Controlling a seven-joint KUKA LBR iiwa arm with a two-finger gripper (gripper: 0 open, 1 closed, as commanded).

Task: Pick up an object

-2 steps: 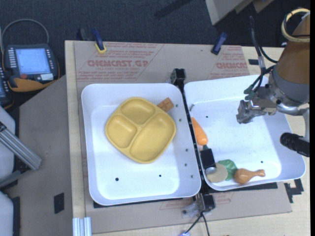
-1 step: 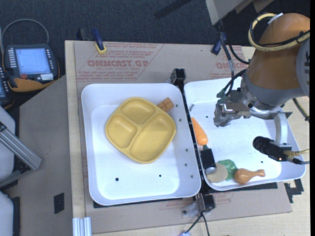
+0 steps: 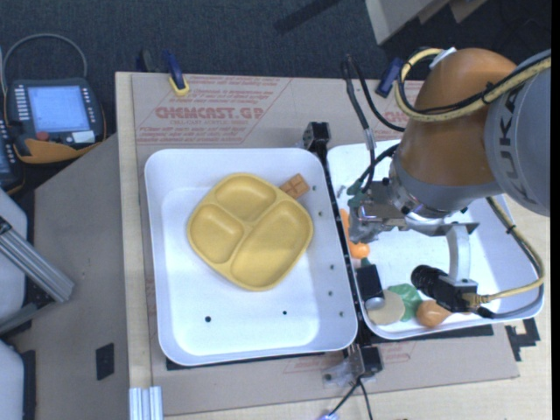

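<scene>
The pincer (image 3: pixel 363 226), its state impossible to tell, hangs low in the right bin (image 3: pixel 516 261), so it should descend straight onto the small orange object (image 3: pixel 358 249) at its six o'clock.

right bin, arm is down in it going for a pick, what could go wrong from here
1. The items sit bunched in the near corner of the right bin, touching one another, so a grab may catch two or nudge them apart.
2. They lie against the bin wall, which could block a finger.
3. The arm covers much of the bin from this camera, so a missed grasp may be hard to spot.
</scene>
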